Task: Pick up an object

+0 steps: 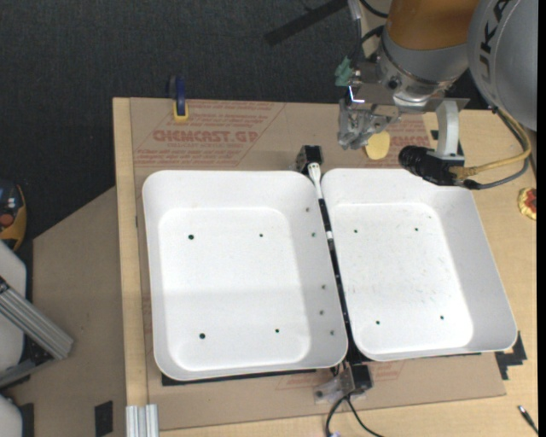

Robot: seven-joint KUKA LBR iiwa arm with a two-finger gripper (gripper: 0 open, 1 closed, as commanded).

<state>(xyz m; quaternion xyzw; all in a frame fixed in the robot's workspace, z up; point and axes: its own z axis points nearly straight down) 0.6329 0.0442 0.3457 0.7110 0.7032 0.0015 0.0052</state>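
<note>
Raised above the counter's [213,128] far edge, my hand [358,132] hangs beyond the two white bins; its metal fingers [351,128] point down, close together, though whether they are shut or slightly parted I cannot tell; a pale yellow object [378,144] sits just beside them on their right, touching or nearly so, and I cannot tell whether it is gripped or merely behind them; the object lies outside both bins, past the far rim of the right bin [478,256]; the left bin [162,256] lies alongside, a black strip [328,247] between the two; my orange band [426,21] shows above the wrist.
</note>
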